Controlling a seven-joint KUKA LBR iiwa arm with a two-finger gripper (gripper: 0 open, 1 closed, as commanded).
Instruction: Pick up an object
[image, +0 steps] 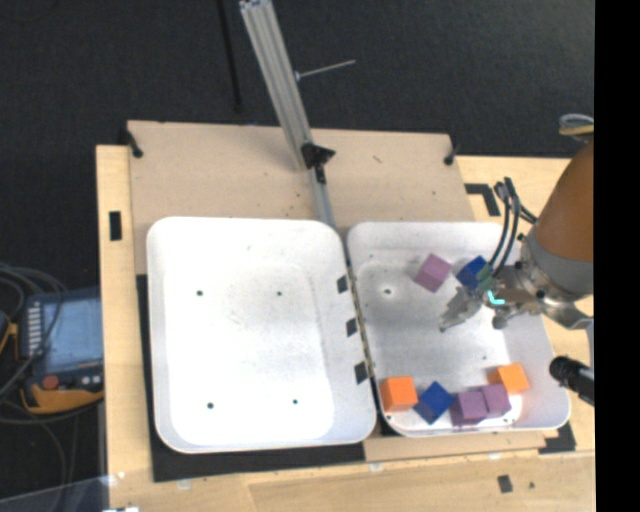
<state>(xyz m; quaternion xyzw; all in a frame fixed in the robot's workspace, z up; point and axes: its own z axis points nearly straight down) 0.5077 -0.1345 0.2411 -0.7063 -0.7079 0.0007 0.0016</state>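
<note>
Arm: we see it reach in from the right, its orange band at the frame's right side, above the right bin (372, 300).
Gripper: the gripper (478, 305) hangs over the upper middle of the right bin, with grey fingers slanting down to the left.
Claw state: we cannot tell whether it is apart or together, and we see no block between its tips.
Nearest blocks: a purple cube (433, 272) lies just up and left of the gripper; a blue cube (472, 271) sits right beside the gripper's body, partly hidden by it.
Front row: along the right bin's near wall we count an orange cube (399, 392), a blue block (435, 401) and two purple blocks (481, 404) touching each other.
Right corner: another orange block (513, 377) rests just above the purple pair.
Left bin: the left bin (250, 330) stands beside the right one.
Bench: both bins sit on a wooden bench (290, 170).
</note>
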